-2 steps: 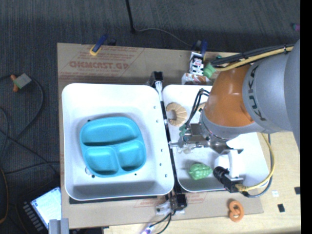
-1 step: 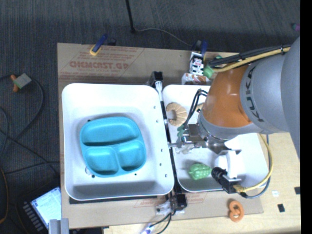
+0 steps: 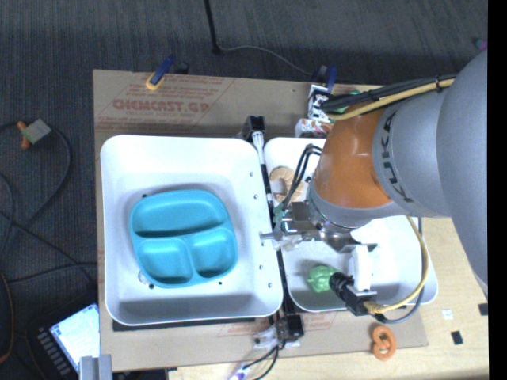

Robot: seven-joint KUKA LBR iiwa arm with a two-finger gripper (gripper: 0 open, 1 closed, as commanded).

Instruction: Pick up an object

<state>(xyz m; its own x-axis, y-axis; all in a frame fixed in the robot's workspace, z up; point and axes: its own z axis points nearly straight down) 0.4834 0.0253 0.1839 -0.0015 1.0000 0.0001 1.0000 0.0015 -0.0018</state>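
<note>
- The arm [image 3: 396,157] reaches in from the right and covers most of the right bin [image 3: 396,295]; its orange band sits over the bin's upper half.
- The fingers [image 3: 295,229] are hard to make out (only dark metal parts show at the bin's left wall), so I cannot tell whether they are released or clenched.
- A green object [image 3: 320,279] lies in the right bin, just below and right of the fingers, apart from them.
- A tan object [image 3: 279,177] peeks out above the fingers, partly hidden by cables.
- A blue tray [image 3: 184,236] with compartments lies in the left bin [image 3: 119,165], well left of the fingers.
- An orange ring [image 3: 383,340] rests on the surface, below the right bin.
</note>
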